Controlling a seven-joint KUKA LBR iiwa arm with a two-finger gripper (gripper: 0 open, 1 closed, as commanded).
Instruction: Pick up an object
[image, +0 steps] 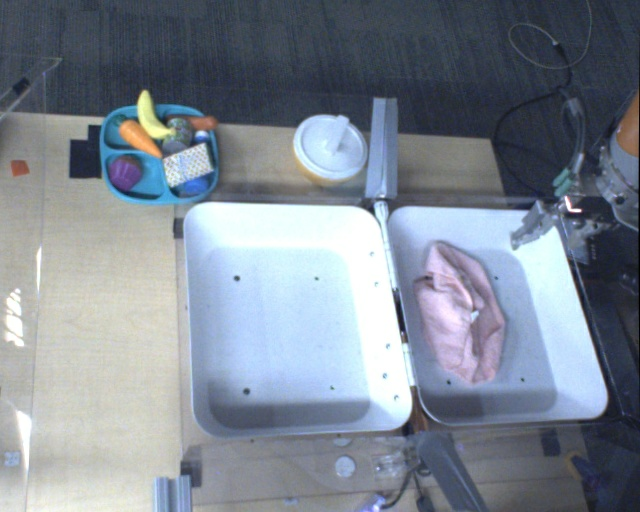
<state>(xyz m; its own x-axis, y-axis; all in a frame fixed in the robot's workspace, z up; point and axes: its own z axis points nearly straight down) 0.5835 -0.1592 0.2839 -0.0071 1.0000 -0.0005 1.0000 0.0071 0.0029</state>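
A crumpled pink cloth (461, 312) lies in the right bin (555, 385), left of the bin's middle. My gripper (556, 222) hangs over the far right corner of that bin, up and to the right of the cloth and well apart from it. Nothing shows in its grasp. The arm's orange band (629, 135) sits at the frame's right edge.
The left bin (290, 320) stands beside the right one, with a metal divider (381, 150) behind their shared edge. On the bench behind are a blue tray (160, 152) of toy food and a white-lidded yellow bowl (330, 148). Cables (545, 90) loop at the back right.
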